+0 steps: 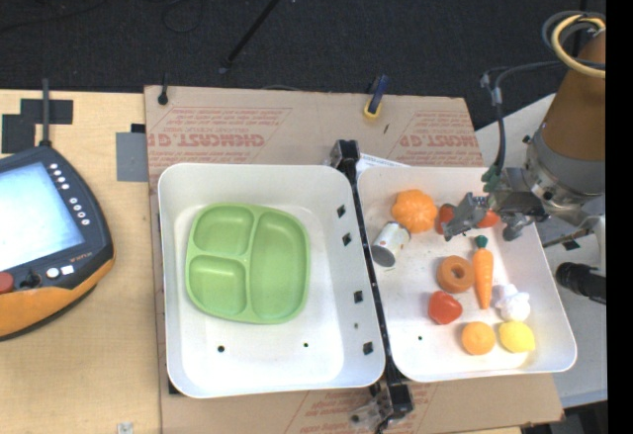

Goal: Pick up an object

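Note:
The right bin holds several toy foods: an orange, a brown doughnut, a carrot, a red pepper, a small orange fruit, a lemon and a small white piece. A grey and white cylinder lies on its side by the bin's left wall. My gripper hangs low over the bin's upper right part, just right of the orange and above the carrot's green top. A red item shows right at the gripper, partly hidden by it.
The left bin carries a green divided plate. A black divider runs between the bins. A teach pendant lies on the bench at far left. Cardboard lies under both bins.

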### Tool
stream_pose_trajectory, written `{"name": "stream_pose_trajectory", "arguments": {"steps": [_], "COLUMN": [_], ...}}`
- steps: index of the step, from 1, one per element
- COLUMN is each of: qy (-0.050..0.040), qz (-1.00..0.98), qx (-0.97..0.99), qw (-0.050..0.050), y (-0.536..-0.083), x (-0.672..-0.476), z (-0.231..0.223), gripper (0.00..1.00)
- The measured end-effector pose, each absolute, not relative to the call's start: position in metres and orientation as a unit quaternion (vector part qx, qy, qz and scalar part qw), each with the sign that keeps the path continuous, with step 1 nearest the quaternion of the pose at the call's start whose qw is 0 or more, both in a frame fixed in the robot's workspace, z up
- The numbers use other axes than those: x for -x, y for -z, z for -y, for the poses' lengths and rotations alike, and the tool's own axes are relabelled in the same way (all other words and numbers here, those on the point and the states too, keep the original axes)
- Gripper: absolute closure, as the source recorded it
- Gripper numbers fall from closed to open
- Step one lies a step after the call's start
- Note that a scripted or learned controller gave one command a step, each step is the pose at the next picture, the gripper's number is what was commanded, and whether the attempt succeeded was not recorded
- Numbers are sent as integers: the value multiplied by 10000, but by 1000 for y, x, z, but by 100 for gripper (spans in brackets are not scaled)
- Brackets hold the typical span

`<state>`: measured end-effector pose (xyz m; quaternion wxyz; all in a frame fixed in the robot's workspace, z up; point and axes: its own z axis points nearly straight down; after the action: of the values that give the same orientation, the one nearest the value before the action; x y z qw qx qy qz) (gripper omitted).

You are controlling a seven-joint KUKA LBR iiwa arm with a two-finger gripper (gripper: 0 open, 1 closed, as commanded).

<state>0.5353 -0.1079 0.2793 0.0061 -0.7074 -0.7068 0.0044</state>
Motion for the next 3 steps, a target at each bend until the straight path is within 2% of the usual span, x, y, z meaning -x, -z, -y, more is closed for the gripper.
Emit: {"name": "stream_pose_trajectory", "arguments": {"steps": [1, 2, 3], "qy": [-13, -29, -28], "qz": [7074, 7078, 7073], "qx": [7068, 7064, 7068], "qw": [20, 46, 46], "y": [-285, -223, -168], "x": [-537, -542, -531], "z": [108, 102, 102], "gripper": [0, 0, 0]}}
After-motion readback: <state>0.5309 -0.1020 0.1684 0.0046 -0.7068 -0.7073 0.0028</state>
